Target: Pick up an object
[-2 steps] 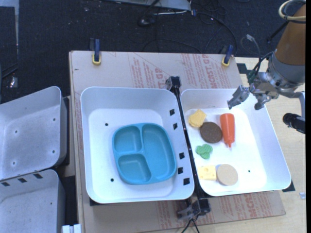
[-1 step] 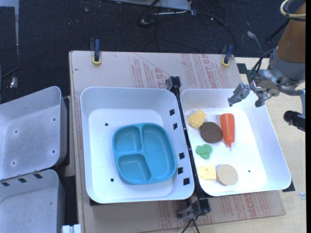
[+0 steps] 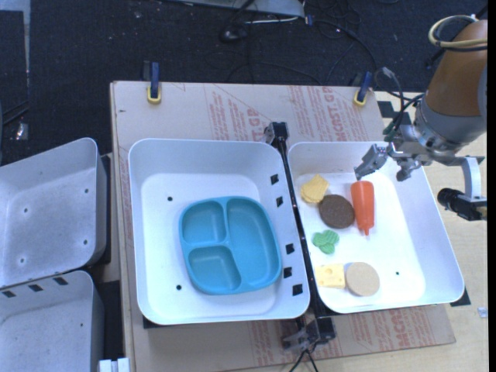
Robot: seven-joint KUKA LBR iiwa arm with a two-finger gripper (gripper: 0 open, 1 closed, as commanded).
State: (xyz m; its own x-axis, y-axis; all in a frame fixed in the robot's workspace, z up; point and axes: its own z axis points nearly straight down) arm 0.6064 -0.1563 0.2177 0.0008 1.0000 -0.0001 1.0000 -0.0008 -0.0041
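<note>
So the landmark here is the carrot [image 3: 363, 205], the orange toy one lying lengthwise in the right bin [image 3: 434, 242], fat end toward the back wall. Everything graspable is clustered around it: a brown round disc [image 3: 337, 211] sits touching or just beside the carrot on the side toward the left bin [image 3: 151, 208], a yellow ridged chip-looking piece [image 3: 314, 189] is just past that disc and slightly further back, a small green leafy thing [image 3: 325, 242] is below the disc, and nearer the front than the carrot's tip there's a yellow cheese block [image 3: 331, 276] right beside a tan round cookie-ish piece [image 3: 362, 278]. My guess is the toys are all dumped in that one bin so the arm has a pile to pick from, while the blue divided plate [image 3: 230, 244] sits alone in the left bin, well apart from the carrot, maybe as a drop spot. The gripper [image 3: 387, 161] hangs just above and behind the carrot's fat end, coming in from the right, fingers spread apart with nothing between them. One fingertip looks close to the carrot's top, the other is off toward the bin's back wall, so the carrot lies just in front of the open fingers rather than between them. I'd say the carrot is the likely target, and the grab hasn't happened yet
</note>
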